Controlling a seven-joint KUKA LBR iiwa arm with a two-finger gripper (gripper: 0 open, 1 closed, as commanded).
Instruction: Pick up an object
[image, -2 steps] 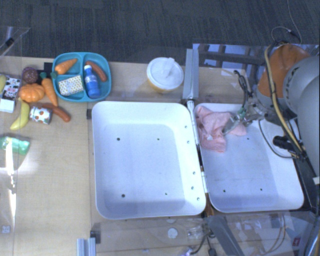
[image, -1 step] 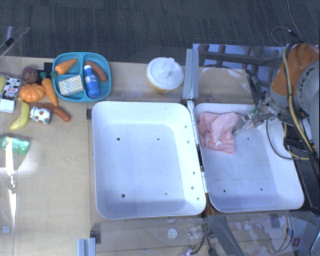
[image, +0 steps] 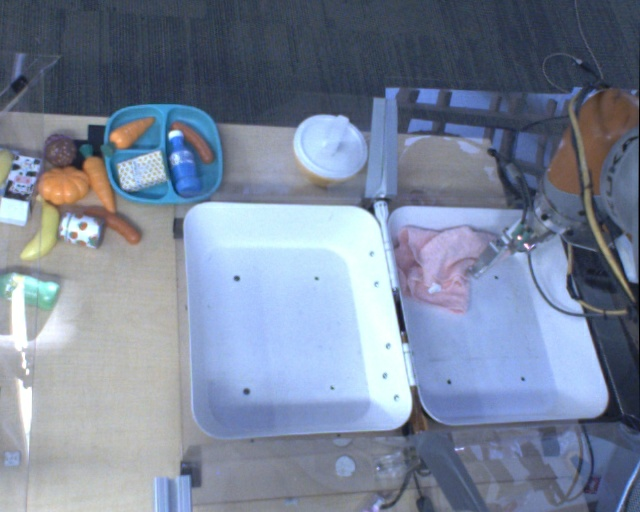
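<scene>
While the claw (image: 478, 268) hangs low at the right edge of the pink cloth (image: 437, 264), you see the cloth crumpled in the right bin (image: 520, 390), near its left wall. Whether the claw is wide or narrow, you cannot tell.

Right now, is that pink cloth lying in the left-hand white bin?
No, the pink cloth lies crumpled in the right bin, near its upper left corner, beside the tool.
</scene>
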